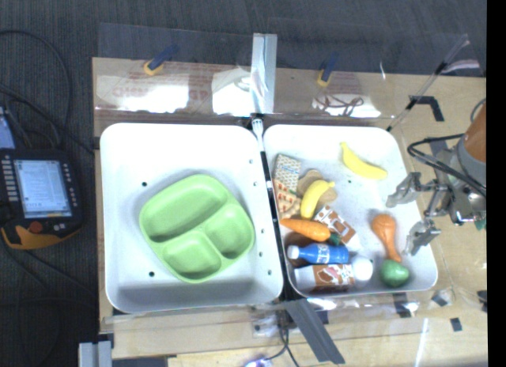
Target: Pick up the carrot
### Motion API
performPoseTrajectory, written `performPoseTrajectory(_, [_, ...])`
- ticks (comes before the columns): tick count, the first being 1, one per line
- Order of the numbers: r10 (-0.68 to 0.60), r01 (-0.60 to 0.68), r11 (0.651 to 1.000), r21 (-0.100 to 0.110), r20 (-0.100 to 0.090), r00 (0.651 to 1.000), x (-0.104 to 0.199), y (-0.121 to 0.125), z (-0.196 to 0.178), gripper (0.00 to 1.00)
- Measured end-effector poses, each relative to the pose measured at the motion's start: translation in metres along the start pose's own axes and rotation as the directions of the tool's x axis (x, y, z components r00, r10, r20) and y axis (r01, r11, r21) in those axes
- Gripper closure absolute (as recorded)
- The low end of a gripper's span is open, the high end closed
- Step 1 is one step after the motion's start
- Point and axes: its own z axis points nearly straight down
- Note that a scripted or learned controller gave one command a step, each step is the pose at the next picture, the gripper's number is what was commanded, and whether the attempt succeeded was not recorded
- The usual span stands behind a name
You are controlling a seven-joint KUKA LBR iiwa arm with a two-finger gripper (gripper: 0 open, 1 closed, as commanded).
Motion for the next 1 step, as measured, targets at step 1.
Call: performPoseTrajectory(1, [-0.188,0.188,0.982,-0.005,-0.006,0.982,-0.042,-0.0118,0.1135,0.0])
